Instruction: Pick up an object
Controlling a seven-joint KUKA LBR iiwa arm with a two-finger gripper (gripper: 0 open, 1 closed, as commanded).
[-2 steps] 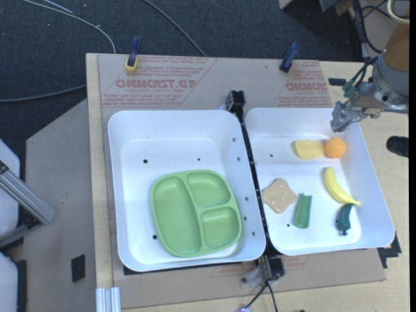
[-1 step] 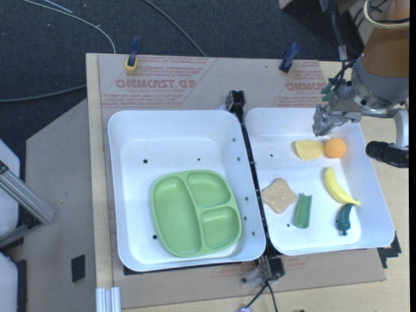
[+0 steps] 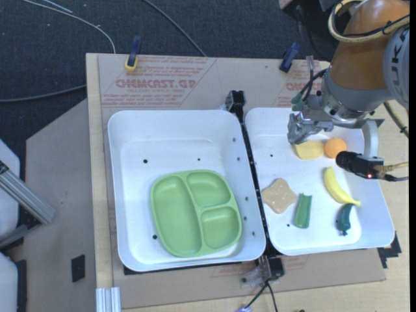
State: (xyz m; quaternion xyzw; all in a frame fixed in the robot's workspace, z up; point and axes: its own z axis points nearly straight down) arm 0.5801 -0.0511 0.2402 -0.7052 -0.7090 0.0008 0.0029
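Okay, near edge first: the left bin (image 3: 123,174) is shallow glossy white plastic with rounded corners and holds a matte green divided plate (image 3: 195,212), three compartments, lying flat toward the front. The right bin (image 3: 273,119) is the same white plastic. At its front sit a smooth teal-blue piece (image 3: 344,219), a flat green block (image 3: 301,210), a tan bread-like slice (image 3: 279,195) with a rough speckled face, and a curved yellow banana (image 3: 337,186). Farther back are a pale yellow lumpy piece (image 3: 309,150) and a round orange ball (image 3: 335,147), just beside each other. The metallic gripper (image 3: 300,131) hangs over the yellow piece's back edge; cannot tell whether its fingers are spread or closed, and nothing visibly sits between them. Both bins rest on a brown cardboard sheet (image 3: 162,83) with red print, held by blue clamps (image 3: 133,52). Beyond lies dark carpet (image 3: 65,18) with loose cables (image 3: 162,12).
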